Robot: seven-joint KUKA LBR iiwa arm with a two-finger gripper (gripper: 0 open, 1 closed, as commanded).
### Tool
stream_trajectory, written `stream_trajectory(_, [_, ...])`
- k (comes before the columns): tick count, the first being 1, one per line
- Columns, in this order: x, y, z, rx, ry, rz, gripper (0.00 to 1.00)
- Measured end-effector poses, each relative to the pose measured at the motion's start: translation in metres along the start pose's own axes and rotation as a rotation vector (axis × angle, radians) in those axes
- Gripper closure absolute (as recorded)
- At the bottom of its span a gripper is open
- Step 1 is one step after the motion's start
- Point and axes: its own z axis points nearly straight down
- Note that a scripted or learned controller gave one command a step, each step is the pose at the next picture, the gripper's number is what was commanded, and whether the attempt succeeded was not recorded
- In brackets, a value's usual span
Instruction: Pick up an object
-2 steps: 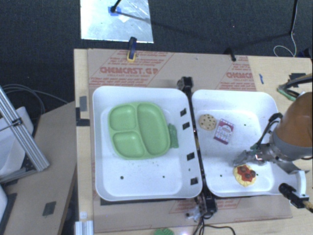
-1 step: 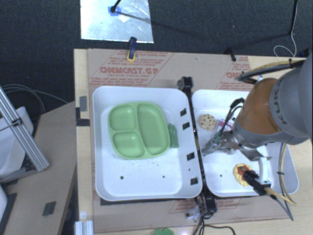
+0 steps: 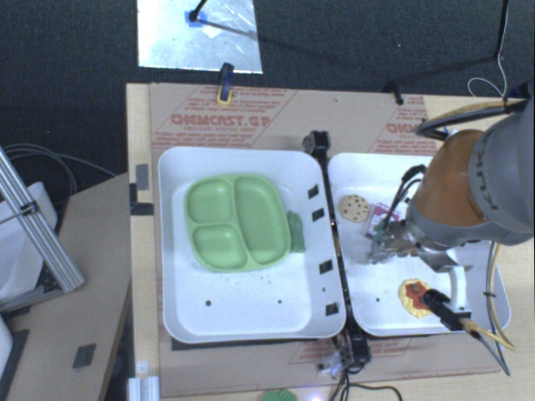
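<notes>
The arm's jaws (image 3: 383,245) are down in the right bin (image 3: 359,307), but the wrist hides them, so whether they are spread or pressed together cannot be told. A pink-and-purple object (image 3: 386,217) lies just beside the jaws on their far side, a round cookie (image 3: 354,208) a little beyond to the left, and a pizza-slice toy (image 3: 414,297) near, toward the front. The risk: closing between these things and catching nothing, or nudging the pink piece aside against the cookie.

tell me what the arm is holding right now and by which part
It cannot be told. The gripper sits low in the right bin, beside the cookie, with nothing clearly seen in its grasp.
</notes>
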Motion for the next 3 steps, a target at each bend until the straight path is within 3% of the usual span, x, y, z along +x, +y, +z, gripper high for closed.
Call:
stream_trajectory(1, [-0.007,-0.006,-0.03,0.0,0.0,0.002,1.0])
stream_trajectory(2, [-0.006,-0.006,-0.028,0.002,0.0,0.002,0.0])
stream_trajectory(3, [0.003,0.031,0.013,0.003,0.001,-0.003,0.0])
